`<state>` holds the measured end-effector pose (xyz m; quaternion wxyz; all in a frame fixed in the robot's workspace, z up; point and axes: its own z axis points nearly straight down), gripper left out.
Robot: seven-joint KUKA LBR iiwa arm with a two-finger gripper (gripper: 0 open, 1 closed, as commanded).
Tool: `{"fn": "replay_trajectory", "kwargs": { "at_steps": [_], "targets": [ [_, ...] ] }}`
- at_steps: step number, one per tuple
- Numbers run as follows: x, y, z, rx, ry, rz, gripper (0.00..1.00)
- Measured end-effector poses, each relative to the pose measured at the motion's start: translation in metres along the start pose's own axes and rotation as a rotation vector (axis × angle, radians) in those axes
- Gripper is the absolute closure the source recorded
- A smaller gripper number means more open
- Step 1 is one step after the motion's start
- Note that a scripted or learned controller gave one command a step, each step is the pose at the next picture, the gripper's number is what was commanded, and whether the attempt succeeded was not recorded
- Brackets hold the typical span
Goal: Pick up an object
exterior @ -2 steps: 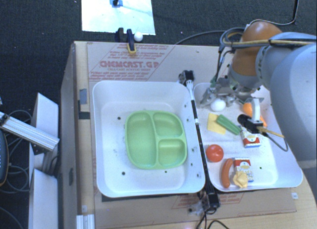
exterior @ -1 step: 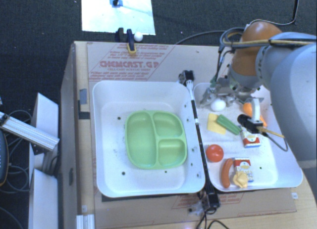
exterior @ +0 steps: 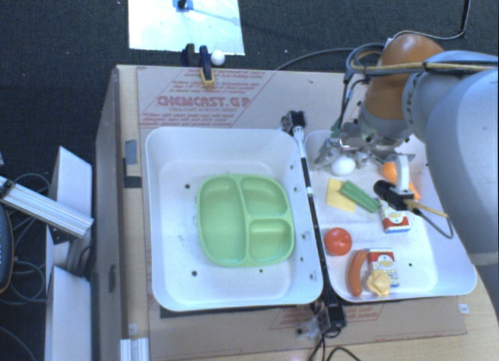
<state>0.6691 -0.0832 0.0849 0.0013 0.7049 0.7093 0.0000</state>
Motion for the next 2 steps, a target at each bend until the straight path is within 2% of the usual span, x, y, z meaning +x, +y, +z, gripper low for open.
{"fn": "replay_trajectory", "kwargs": {
  "at_steps": [2],
  "targets": [
    [-0.0006,0.0000,0.0000,0.000,0.000,0.001,0.00]
  ]
}}
